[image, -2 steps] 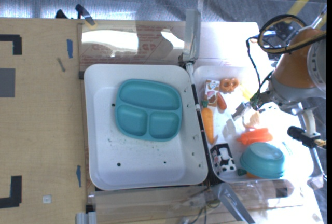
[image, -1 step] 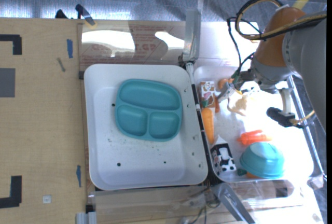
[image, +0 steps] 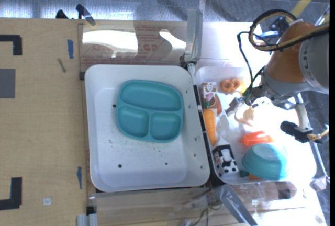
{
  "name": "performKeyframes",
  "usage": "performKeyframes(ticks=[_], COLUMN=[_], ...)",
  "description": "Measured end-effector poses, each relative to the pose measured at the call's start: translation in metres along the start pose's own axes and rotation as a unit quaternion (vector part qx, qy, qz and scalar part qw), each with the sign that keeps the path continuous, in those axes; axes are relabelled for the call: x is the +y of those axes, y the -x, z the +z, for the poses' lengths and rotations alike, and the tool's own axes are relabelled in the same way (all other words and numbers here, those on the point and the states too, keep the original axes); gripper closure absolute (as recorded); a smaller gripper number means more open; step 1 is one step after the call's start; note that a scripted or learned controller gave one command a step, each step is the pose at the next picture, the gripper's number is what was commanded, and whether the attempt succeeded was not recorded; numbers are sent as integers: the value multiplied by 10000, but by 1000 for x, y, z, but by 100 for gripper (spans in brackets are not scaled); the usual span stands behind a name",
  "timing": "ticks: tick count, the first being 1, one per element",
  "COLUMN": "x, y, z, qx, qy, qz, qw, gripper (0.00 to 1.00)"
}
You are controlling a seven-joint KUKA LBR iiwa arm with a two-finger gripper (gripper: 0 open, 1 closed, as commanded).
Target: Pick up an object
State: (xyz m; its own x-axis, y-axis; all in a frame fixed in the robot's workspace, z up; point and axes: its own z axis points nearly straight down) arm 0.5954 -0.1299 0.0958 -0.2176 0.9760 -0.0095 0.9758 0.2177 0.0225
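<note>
The pincer [image: 242, 103] hangs low in the right bin [image: 309, 167], near its far-left corner, just above a pale object [image: 247, 114]; whether it grips anything cannot be told. An orange carrot [image: 210, 124], a pretzel [image: 230, 85] and a teal bowl [image: 266, 161] crowd close, so a closing grasp could nudge neighbours or slip off.

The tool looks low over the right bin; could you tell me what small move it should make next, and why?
Probably a short descent. The tool hangs in the right bin just beside a pale object, with nothing visibly between its fingers. The carrot and teal bowl lie farther off, so the pale object seems the nearest target.
</note>
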Motion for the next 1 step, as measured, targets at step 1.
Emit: performKeyframes(ticks=[1], x=[-57], y=[3], z=[-1], qx=[-13], qy=[11], qz=[569], qw=[9984], gripper=[0])
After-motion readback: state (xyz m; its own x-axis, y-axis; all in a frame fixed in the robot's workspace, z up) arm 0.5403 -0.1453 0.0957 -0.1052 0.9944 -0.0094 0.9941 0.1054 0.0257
